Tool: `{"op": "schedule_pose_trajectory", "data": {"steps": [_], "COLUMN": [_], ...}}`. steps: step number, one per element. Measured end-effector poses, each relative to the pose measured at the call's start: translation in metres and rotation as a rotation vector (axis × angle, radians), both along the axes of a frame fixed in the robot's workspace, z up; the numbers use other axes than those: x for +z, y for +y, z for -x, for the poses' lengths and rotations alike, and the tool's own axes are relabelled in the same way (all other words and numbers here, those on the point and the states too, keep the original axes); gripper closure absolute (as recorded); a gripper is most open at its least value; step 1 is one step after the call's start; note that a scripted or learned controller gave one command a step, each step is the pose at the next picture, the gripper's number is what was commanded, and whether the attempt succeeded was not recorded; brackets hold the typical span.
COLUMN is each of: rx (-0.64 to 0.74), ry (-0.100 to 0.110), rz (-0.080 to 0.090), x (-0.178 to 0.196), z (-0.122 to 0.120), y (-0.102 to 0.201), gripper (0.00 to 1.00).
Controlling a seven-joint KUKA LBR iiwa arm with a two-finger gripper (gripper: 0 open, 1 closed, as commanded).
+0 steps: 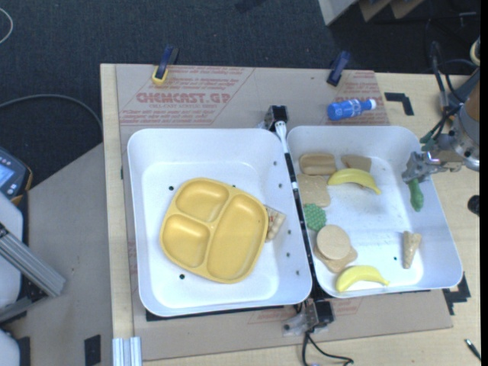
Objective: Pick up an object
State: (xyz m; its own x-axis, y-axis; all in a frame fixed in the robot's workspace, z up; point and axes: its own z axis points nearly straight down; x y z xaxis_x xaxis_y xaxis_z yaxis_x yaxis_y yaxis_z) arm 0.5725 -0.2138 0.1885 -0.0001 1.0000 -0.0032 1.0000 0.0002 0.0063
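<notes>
The gripper sits at the right edge of the frame, over the right bin's far rim; a slim green pepper-like piece hangs at its tip, and whether it is truly pinched I cannot tell. Judged by looks, that piece is light, smooth, likely hard plastic and slippery; best taken across its narrow middle. Left of it lie a yellow banana and tan bread pieces; the left bin holds a yellow divided plate. The board at upper left reads "CHEMCAST GP" in red.

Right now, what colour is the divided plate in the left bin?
Yellow; the divided plate shows best in the camera view.
</notes>
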Motion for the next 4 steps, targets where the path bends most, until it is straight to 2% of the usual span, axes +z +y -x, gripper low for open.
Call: {"op": "schedule_pose_trajectory", "data": {"steps": [1,3,4], "rx": [0.001,0.003,0.005], "ry": [0.002,0.011,0.010], "rz": [-0.001,-0.006,-0.006], "x": [0.038,0.026,0.041], "z": [-0.001,0.054,0.077], "y": [0.000,0.103,0.158], "gripper": [1.00,1.00,1.00]}}
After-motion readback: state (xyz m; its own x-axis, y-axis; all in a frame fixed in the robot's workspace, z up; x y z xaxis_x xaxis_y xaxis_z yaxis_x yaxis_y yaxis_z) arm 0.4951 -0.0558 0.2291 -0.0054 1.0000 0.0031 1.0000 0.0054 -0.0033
